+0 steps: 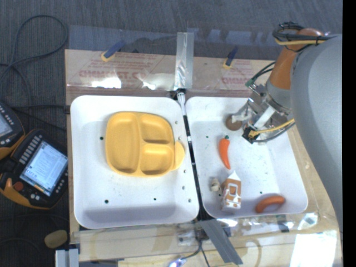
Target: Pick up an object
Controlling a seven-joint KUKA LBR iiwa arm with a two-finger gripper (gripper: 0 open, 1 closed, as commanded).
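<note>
camera view: the surface (pixel 83 71) carries two shallow white bins side by side; the left bin (pixel 89 204) holds a yellow divided tray (pixel 140 143), lying flat and filling its middle, so it offers little for a two-finger pinch; the right bin (pixel 289 166) holds the likelier picks, spread apart so each can be reached alone: a carrot (pixel 223 151) near the dividing wall, a small carton (pixel 232 191) standing toward the front, a tiny pale piece (pixel 214 184) just beside the carton, a reddish sausage (pixel 270 203) at the front right corner, and a brown round thing (pixel 233 122) at the back; the gripper (pixel 253 124) hangs low over the back of the right bin, just beside the brown round thing, probably its target; i cannot tell whether the jaws are wide or narrow, and nothing shows between them.
</note>
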